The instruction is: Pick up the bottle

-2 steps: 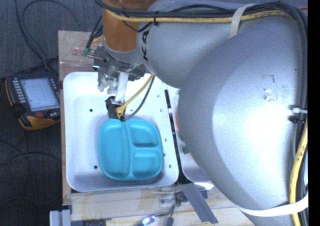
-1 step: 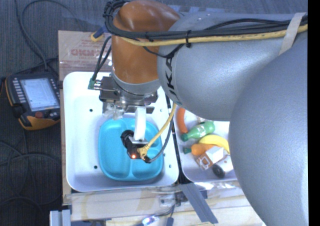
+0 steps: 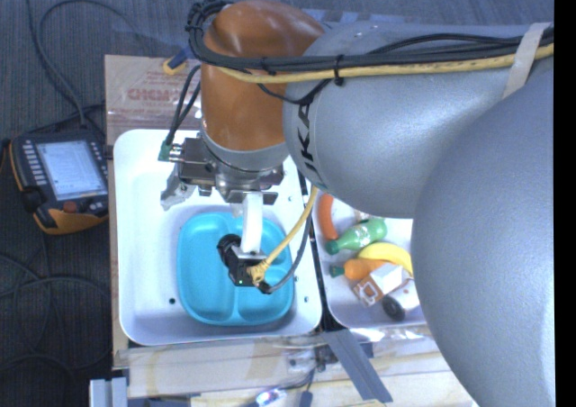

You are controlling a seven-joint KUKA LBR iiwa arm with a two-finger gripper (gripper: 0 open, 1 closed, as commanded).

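Gripper point(image 3: 184, 182) over left bin point(image 3: 135, 216), above blue tray point(image 3: 202, 284); grip state unclear, too hidden to judge. Green bottle point(image 3: 360, 236) lying in right bin point(image 3: 360, 330), wedged btwn carrot point(image 3: 326, 216) & banana point(image 3: 389, 255), well apart from gripper, so prob. needs crossing over first.

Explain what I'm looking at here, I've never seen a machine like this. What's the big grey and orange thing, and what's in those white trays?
It is one photo from a camera fixed above a bench, looking down at a slant. The grey shape with the orange band is a robot arm, reaching in from the right. Its tool hangs over the left bin, above a blue two-part dish. The green bottle it should pick up lies in the right bin, unheld, beside a banana, a carrot and a small box.
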